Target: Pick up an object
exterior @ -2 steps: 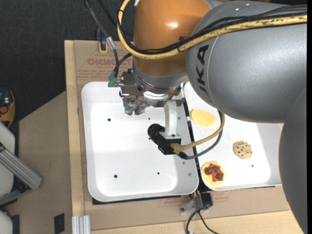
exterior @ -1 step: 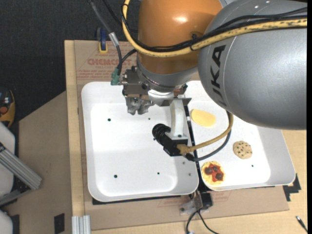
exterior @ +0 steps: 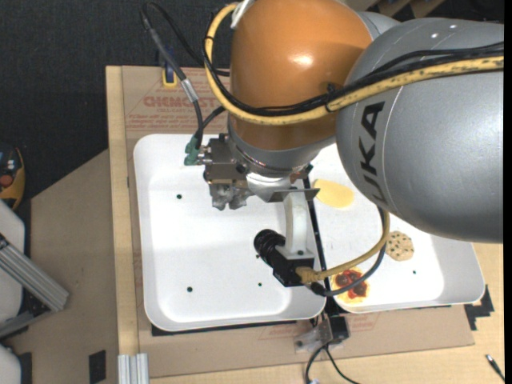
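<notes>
My gripper hangs low over the upper middle of the left white bin, under the big orange wrist band. In the right bin lie a flat yellow piece near the divider, a round brown cookie further right, and a red and orange item at the front edge. All three lie to the right of the gripper, apart from it. The arm hides much of the right bin's back part.
The two bins sit side by side on a brown cardboard sheet. The grey arm body covers the upper right. Metal framing stands at the left edge, off the bench.
</notes>
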